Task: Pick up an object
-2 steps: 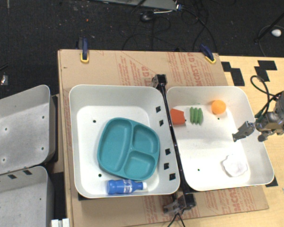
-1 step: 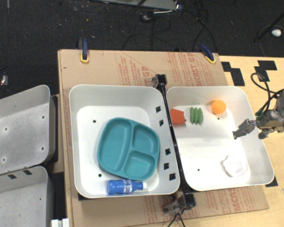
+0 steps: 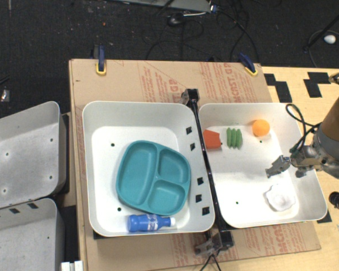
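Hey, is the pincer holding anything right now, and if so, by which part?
Nothing is held. The pincer hangs open over bare floor in the right bin, just above the white object.

My bench is a brown cardboard-covered board (image 3: 135, 81), clamped at its far edge, bearing two white bins: left bin (image 3: 96, 168), right bin (image 3: 311, 208).

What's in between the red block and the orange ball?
A green ridged piece lies between the red block and the orange ball, seen in the camera view.
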You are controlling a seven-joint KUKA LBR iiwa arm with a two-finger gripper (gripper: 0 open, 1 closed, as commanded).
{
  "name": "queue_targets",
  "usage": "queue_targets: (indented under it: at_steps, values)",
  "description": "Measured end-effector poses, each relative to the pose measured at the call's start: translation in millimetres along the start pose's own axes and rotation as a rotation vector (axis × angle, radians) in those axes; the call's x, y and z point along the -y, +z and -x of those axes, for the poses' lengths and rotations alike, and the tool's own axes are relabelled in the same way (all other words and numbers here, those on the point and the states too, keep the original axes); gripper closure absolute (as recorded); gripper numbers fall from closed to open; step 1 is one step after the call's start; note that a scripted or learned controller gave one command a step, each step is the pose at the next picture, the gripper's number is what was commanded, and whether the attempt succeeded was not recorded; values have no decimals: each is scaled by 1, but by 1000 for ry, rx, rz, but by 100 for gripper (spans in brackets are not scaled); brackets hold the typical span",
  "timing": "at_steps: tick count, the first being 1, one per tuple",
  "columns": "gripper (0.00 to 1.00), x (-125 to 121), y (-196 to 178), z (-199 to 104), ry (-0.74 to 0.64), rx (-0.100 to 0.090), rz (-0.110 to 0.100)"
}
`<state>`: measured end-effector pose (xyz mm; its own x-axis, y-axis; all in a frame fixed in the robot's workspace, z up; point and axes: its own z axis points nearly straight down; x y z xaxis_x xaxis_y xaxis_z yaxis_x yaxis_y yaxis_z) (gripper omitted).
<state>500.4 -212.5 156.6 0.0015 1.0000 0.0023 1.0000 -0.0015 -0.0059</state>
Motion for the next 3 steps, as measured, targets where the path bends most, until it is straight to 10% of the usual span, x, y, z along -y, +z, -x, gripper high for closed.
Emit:
queue_targets:
  at_steps: [2, 3]
  values:
    - [0, 8, 64, -7, 0, 2, 5]
    - [100, 6, 52, -6, 0, 5, 13]
